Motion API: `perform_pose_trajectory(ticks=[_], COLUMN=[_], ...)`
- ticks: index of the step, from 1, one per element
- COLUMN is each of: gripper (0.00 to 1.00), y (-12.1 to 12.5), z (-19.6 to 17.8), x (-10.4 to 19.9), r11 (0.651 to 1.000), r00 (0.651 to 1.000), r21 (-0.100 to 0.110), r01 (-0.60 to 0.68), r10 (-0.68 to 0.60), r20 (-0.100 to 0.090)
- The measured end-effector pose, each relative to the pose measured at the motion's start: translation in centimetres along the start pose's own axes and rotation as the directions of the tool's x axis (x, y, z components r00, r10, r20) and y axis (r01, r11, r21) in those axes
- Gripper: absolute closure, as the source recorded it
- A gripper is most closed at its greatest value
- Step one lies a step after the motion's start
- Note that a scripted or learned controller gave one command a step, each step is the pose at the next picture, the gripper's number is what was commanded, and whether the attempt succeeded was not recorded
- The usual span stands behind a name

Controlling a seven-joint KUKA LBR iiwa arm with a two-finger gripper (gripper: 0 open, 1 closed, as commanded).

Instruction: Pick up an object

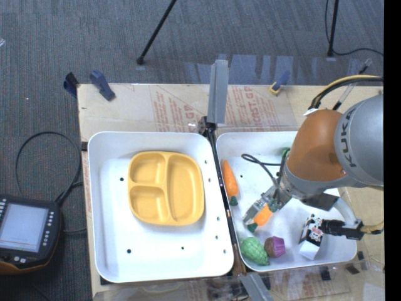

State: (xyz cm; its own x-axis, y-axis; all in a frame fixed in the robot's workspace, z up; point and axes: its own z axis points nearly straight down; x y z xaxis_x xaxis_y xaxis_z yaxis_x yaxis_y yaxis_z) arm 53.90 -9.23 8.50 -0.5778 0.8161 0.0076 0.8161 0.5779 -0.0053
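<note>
My gripper (261,213) is low in the right bin (326,256), near its middle. It is shut on a small orange piece (264,216) that shows between the fingers. An orange carrot (229,179) with a green end lies along the bin's left wall, just left of the gripper. A green knobbly object (254,251) and a small purple object (274,246) lie close together at the bin's front, below the gripper. Something green (285,152) peeks out behind the arm at the back.
The left bin (106,231) holds a yellow divided plate (166,187). A grey upright post (218,96) stands behind the seam between the bins. The arm's bulky orange and grey wrist (319,152) covers the right bin's back right part.
</note>
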Motion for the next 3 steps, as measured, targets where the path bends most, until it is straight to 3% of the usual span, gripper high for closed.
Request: perform_pose_trajectory(ticks=[1, 2, 3], gripper=[0.00, 0.00, 0.00], y=[-5.1, 0.2, -4.8], z=[0.3, -11.5, -2.1], x=[2.0, -5.7, -1.7], r11=[0.849, 0.849, 0.821], r00=[0.849, 0.849, 0.821], r21=[0.004, -0.009, 0.010], r01=[-0.529, -0.528, -0.571], r10=[0.529, 0.529, 0.572], r20=[-0.002, 0.005, -0.002])
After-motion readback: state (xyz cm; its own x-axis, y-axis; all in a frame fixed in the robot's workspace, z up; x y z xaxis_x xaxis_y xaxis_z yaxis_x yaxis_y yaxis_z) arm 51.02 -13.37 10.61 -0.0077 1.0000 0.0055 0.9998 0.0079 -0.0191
